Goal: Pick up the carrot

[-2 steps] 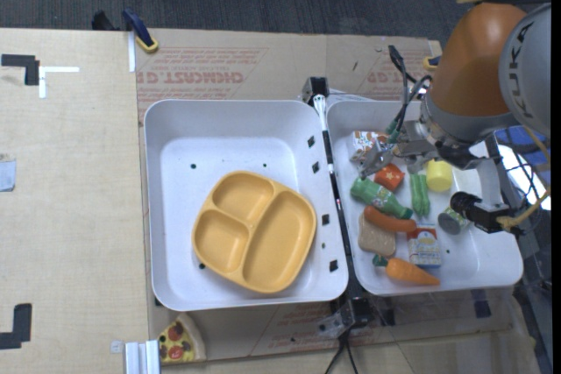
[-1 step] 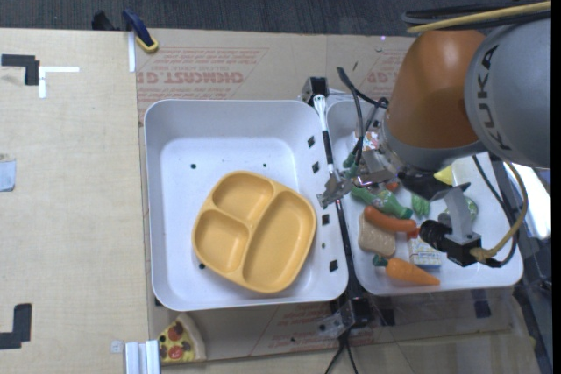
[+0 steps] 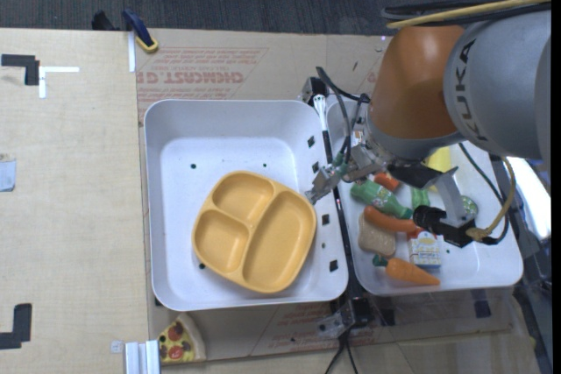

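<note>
**Carrot not yet lifted; arm poised over the right bin**

Two shallow white bins are seen side by side at the centre of the frame. The left bin (image 3: 166,215) holds one yellow divided plate (image 3: 254,229) with three compartments. The right bin (image 3: 491,271), at lower right, holds a cluster of toy foods: one carrot (image 3: 410,271) lying flat near the bin's lower edge, one longer orange-red piece (image 3: 392,221) above it, one slice of bread (image 3: 378,237), one small carton (image 3: 426,250), and some green pieces that cannot be counted reliably. The grey and orange arm (image 3: 456,88) is seen at upper right, with the gripper (image 3: 337,173) near the divide between the bins, apart from the carrot. Whether the gripper is released or clenched cannot be told. The carrot is judged still ungrasped; approach, grasp and lift all remain.
</note>
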Robot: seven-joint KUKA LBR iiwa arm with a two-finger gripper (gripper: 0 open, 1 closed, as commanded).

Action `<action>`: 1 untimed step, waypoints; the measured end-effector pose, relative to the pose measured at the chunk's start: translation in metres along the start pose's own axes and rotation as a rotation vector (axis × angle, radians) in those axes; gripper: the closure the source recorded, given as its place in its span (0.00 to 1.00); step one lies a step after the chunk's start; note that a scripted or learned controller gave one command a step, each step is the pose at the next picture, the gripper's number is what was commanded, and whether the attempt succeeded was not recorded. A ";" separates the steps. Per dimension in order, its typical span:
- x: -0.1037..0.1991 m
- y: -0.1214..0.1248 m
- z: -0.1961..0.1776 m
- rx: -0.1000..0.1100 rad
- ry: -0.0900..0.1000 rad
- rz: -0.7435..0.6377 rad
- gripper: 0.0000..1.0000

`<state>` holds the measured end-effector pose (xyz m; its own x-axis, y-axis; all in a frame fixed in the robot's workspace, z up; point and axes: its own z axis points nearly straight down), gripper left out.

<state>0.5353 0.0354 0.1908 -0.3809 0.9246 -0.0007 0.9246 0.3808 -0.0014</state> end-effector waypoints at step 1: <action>-0.031 -0.008 0.000 -0.002 -0.001 -0.217 0.00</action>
<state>0.5398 0.0034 0.1913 -0.5708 0.8211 -0.0012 0.8211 0.5708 -0.0001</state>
